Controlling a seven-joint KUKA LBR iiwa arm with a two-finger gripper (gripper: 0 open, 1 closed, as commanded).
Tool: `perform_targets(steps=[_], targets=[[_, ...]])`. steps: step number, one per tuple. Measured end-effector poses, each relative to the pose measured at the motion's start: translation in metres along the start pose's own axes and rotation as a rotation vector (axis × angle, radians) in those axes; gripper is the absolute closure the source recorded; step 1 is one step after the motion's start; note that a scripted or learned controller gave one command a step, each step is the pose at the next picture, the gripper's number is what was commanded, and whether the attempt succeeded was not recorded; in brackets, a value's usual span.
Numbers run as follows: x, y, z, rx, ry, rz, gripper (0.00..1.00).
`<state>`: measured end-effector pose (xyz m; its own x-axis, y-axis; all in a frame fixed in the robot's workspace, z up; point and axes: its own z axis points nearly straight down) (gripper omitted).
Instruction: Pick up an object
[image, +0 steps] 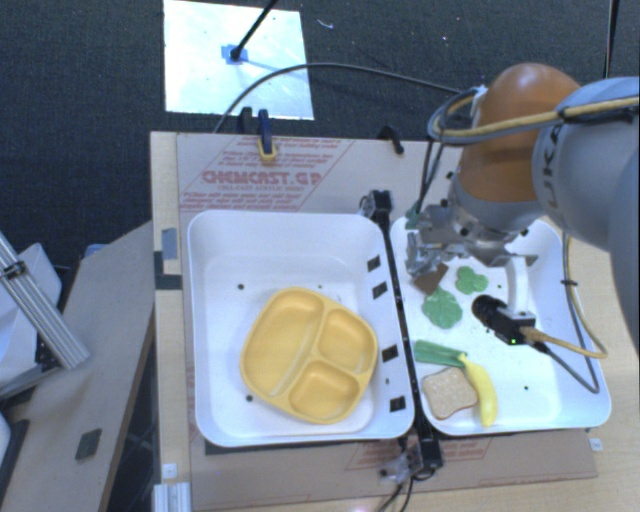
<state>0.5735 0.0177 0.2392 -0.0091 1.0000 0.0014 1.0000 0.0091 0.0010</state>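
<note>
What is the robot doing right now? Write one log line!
arm: over right bin | gripper: low at back-left corner | food: banana, bread in front | yellow tray: left bin

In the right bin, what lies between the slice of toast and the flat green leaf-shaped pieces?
In the camera view, a long green vegetable piece lies between the toast slice and the green leaf-shaped pieces, touching the yellow banana's upper end.

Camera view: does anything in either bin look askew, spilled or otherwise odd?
Nothing looks spilled or broken. The yellow tray sits rotated at an angle in the left bin, not square to its walls. In the right bin, the banana overlaps the edge of the toast.
</note>
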Motion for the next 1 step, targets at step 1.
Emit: perform_targets(steps=[1], targets=[[0.0558, 0.0012, -0.0060, -0.001, 0.001, -0.001, 1.00]])
